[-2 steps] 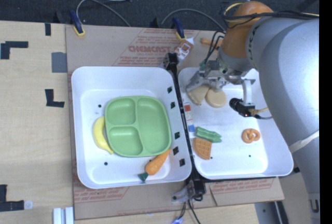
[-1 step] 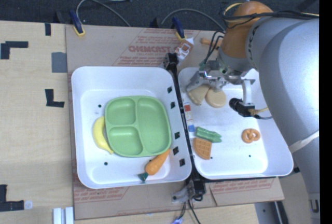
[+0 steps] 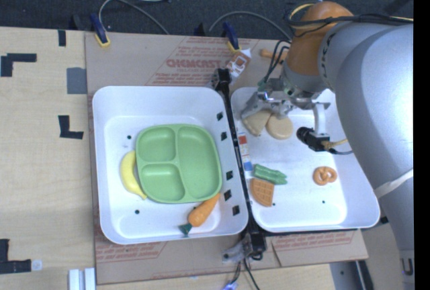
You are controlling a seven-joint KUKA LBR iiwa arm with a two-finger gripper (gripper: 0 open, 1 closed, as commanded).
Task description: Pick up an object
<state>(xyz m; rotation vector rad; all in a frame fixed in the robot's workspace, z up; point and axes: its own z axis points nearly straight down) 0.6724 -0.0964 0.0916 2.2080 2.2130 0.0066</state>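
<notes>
A curved yellow plastic banana [image 3: 128, 174] is seen in the left white bin [image 3: 107, 107], lying against the left edge of a light green divided plastic plate [image 3: 179, 162]. An orange toy carrot with a green tip [image 3: 201, 213] rests at the near right of that plate, touching its rim. In the right white bin [image 3: 356, 215], two pale tan rounded pieces shaped like biscuits [image 3: 268, 125] lie side by side at the far left part. A green toy pod [image 3: 271, 174] is placed nearer, with an orange waffle-patterned wedge [image 3: 262, 192] just beside it on its near side. A small orange pretzel-shaped piece [image 3: 325, 176] lies well apart to the right. The end effector [image 3: 285, 102] is positioned low over the two tan pieces; how its grasp stands cannot be told, and nothing can be seen held in it. The bins sit on brown cardboard [image 3: 168, 64] on the tabletop [image 3: 33, 148]
</notes>
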